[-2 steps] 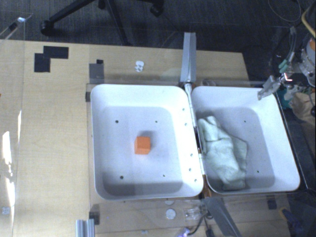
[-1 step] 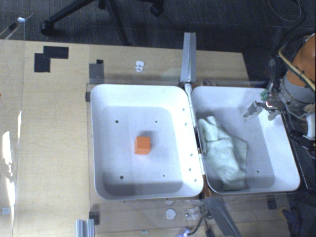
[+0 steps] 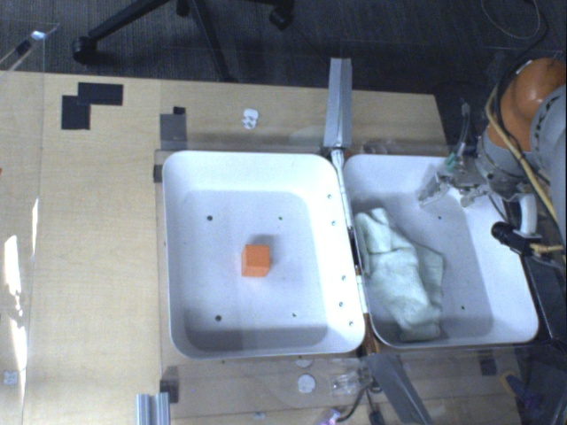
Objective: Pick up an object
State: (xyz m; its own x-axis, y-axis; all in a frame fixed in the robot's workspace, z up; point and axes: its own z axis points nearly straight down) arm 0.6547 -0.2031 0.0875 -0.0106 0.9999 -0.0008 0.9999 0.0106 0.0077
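An orange cube (image 3: 256, 260) lies near the middle of the left bin (image 3: 190, 237). A crumpled pale green cloth (image 3: 399, 268) lies in the right bin (image 3: 496, 290), against its left wall. My gripper (image 3: 450, 187) hovers over the back right part of the right bin, up and to the right of the cloth and apart from it. Its fingers (image 3: 431, 192) stand spread with nothing between them. The grey arm with its orange band (image 3: 530, 96) comes in from the right edge.
A metal post (image 3: 337, 104) stands at the back between the two bins. Black cables (image 3: 523, 237) hang off the arm over the right bin's right rim. The wooden bench (image 3: 89, 264) stretches to the left. A chair base (image 3: 186, 7) rests on the dark floor beyond.
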